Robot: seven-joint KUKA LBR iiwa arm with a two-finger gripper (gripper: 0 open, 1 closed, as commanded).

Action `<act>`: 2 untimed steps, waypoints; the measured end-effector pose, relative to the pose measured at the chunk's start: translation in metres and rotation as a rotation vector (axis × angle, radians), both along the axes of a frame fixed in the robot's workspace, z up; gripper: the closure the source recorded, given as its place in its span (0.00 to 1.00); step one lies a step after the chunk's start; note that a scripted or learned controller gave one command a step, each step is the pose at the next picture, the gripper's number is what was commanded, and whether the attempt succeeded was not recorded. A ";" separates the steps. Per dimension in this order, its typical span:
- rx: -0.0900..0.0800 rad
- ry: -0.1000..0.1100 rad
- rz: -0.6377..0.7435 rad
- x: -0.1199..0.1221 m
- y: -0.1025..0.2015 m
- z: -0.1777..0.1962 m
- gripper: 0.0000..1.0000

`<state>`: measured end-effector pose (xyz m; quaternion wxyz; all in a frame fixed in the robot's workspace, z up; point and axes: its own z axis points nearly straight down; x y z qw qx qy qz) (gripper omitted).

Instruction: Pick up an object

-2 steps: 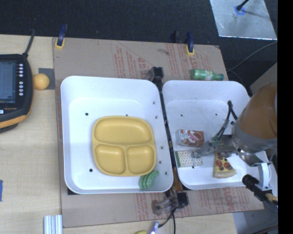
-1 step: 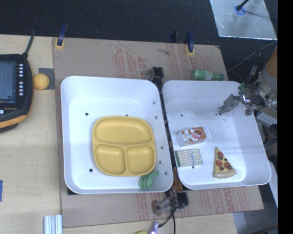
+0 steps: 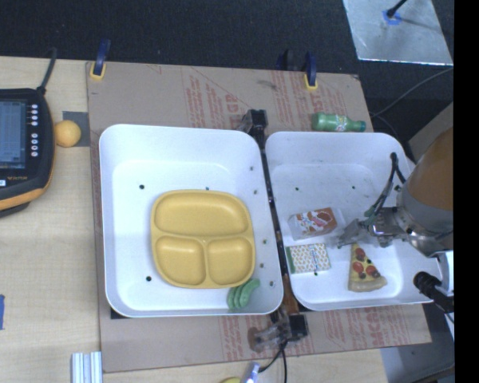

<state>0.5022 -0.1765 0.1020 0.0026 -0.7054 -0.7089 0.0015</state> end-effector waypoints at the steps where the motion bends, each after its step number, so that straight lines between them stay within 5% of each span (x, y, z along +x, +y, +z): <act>1: -0.003 -0.005 0.002 -0.026 0.042 -0.011 0.00; 2: -0.002 -0.002 0.006 -0.026 0.041 -0.001 1.00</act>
